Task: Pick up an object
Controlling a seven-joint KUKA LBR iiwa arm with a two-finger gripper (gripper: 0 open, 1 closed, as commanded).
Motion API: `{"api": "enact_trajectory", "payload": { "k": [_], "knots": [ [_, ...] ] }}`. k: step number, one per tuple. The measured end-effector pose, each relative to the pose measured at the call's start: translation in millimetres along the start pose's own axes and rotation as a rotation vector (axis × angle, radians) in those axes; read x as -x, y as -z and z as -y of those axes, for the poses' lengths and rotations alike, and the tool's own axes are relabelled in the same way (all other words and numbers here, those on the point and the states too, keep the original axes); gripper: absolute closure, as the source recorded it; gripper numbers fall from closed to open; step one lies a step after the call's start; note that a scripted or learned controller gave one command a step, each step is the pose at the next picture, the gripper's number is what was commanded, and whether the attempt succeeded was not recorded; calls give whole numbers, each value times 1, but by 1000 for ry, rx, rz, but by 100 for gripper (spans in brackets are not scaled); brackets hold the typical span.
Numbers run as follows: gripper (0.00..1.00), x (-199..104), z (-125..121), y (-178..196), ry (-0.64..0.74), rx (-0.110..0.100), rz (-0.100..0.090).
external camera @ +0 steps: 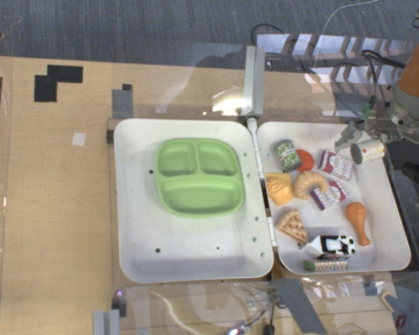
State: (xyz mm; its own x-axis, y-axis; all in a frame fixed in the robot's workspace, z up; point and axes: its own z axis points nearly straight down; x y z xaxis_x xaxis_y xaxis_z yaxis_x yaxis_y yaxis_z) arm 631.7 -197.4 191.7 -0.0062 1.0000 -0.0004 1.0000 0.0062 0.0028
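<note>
Two shallow white bins sit side by side on the bench. The left bin (136, 257) carries a green divided plate (198, 176) near its middle. The right bin (398, 253) holds a green can (287, 155) and a red tomato (305, 160) toward its far left corner, a croissant (310, 183) at the centre, a pizza slice (291, 224) nearer the left wall, and a drumstick (358, 222) by the right wall. The gripper (366, 147) hangs over the far right corner, above a small white cylinder (369, 151).

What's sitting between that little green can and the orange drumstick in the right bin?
In the camera view, a croissant and a small purple-and-white packet lie between the green can and the drumstick.
</note>
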Motion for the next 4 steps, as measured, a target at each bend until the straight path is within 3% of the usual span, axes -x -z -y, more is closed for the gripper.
{"api": "enact_trajectory", "payload": {
  "k": [1, 2, 3, 4],
  "knots": [
    [0, -13, 8, -94, 94, 19, 6],
    [100, -13, 5, -81, 96, 28, 9],
    [100, -84, -3, 44, 167, 6, 0],
    [100, -163, -14, 15, 173, 1, -1]
  ]
}}
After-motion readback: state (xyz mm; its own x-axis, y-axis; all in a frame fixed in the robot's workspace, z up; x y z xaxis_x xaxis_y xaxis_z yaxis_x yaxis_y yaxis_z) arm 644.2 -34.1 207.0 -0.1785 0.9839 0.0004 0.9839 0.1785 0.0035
